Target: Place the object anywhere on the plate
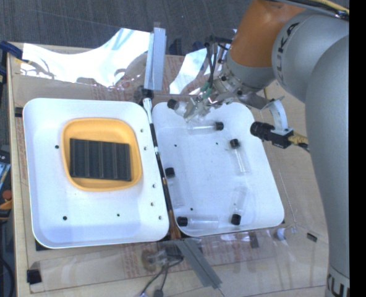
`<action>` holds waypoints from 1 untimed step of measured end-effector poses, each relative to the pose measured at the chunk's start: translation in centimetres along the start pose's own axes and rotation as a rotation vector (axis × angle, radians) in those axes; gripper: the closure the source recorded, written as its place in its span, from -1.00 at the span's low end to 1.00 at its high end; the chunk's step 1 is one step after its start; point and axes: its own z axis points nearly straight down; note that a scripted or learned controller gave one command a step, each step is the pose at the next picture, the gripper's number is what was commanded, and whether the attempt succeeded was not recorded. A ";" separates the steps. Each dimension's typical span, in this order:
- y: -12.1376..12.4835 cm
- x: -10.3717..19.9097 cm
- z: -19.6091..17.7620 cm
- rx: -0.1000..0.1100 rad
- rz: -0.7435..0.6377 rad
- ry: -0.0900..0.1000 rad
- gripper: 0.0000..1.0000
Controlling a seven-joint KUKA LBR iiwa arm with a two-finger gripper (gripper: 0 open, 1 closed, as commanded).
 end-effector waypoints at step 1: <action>-0.7 2.3 5.6 0.002 -0.097 0.001 1.00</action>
